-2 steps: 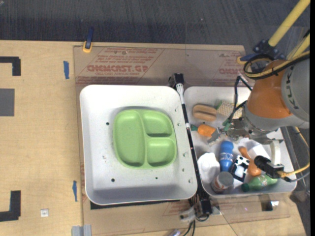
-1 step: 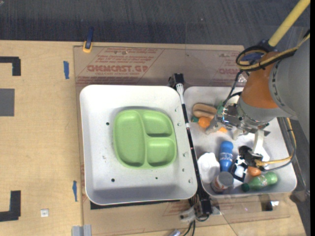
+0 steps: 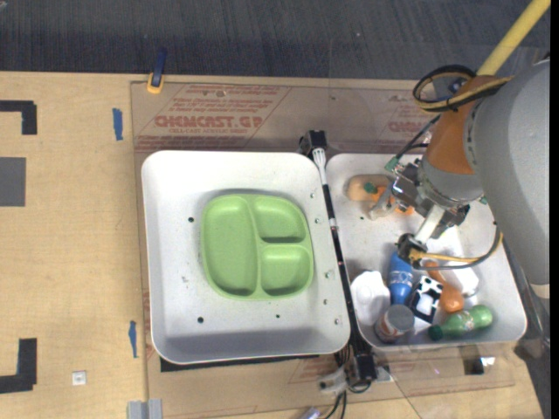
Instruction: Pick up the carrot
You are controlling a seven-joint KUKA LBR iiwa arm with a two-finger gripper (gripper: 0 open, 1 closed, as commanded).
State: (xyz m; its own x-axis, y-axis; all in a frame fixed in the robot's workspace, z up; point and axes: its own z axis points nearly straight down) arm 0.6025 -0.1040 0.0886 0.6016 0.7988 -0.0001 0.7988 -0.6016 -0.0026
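Two shallow white bins sit side by side on the bench. The left bin (image 3: 166, 260) holds a green divided plate (image 3: 258, 244), which lies flat around its middle. The arm comes in from the right, its orange band above the wrist, and reaches down into the far part of the right bin (image 3: 511, 308). The gripper (image 3: 400, 192) sits low over that bin's far-left area. From here I cannot tell whether it is open or closed, or whether it has anything in it. The carrot (image 3: 378, 195), a small orange piece with a bit of green at its far end, lies just to the left of the gripper. It is so close that I cannot say if the two touch. A tan rounded object (image 3: 357, 188) lies right beside the carrot on its left. The near end of the right bin is crowded. It holds a blue bottle (image 3: 401, 279), a white lump (image 3: 369, 291), a grey-topped can (image 3: 395, 321), a black-and-white checkered block (image 3: 426, 296), a second orange item (image 3: 452, 301) and a green item (image 3: 463, 322), all packed close together.
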